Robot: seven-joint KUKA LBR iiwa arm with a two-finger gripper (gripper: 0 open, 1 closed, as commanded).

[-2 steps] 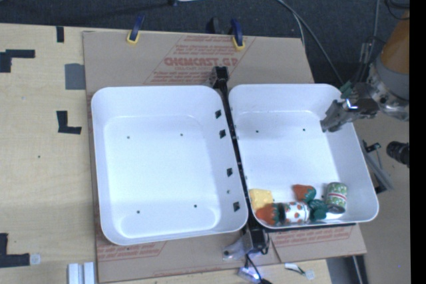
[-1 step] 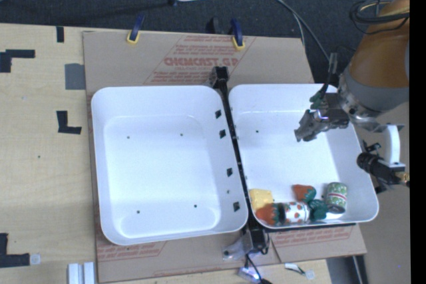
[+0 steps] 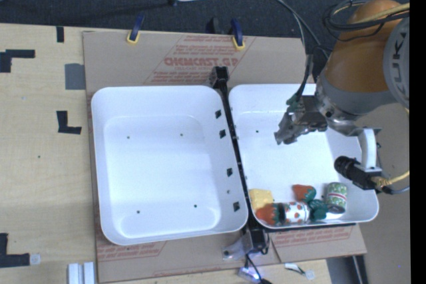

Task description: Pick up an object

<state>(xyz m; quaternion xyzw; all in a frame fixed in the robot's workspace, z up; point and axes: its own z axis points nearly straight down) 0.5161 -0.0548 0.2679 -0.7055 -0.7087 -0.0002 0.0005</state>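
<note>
My gripper (image 3: 287, 134) hangs over the upper middle of the right bin (image 3: 266, 103), reaching in from the right, with nothing visible between its dark fingers. Along the bin's near edge lies a cluster of small objects: a yellow piece (image 3: 261, 197), a red-orange piece (image 3: 265, 212), a white can-like item (image 3: 295, 212), a small red piece (image 3: 304, 192), a green piece (image 3: 317, 211) and a green-and-white can (image 3: 336, 197). The gripper stands well above and behind this cluster, apart from it.
The left bin (image 3: 160, 163) lies beside the right one, a black divider strip (image 3: 229, 143) between them. Both rest on cardboard (image 3: 193, 60) held by blue and yellow clamps at the back. A black camera-like attachment (image 3: 356, 173) juts from the arm.
</note>
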